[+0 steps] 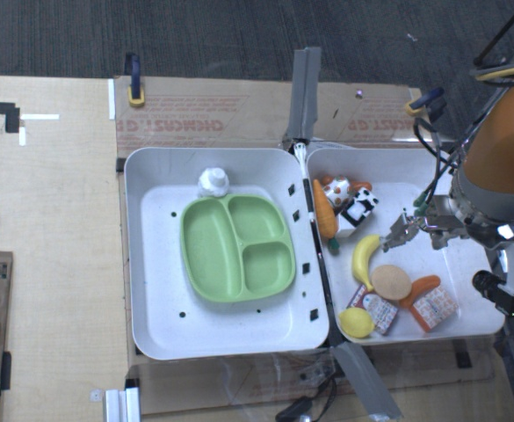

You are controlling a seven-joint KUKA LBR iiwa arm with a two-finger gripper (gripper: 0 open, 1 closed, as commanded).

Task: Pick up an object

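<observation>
My gripper (400,232) hangs over the middle of the right bin (467,328), open, with nothing between its fingers. Just left of and below it lies a yellow banana (364,258). A tan round bun (391,281) lies under the banana's lower end. Along the bin's left wall lies an orange carrot (326,214), with a black-and-white cow toy (359,207) and a red-and-white toy (336,187) beside it. At the front are a lemon (356,323), a small packet (380,310), an orange-red piece (424,285) and a red-and-white packet (434,307).
The left bin (151,306) holds a green divided plate (237,248) and a small white round object (213,181) behind it. A grey divider post (305,95) stands between the bins at the back. Cables (437,161) hang by the arm.
</observation>
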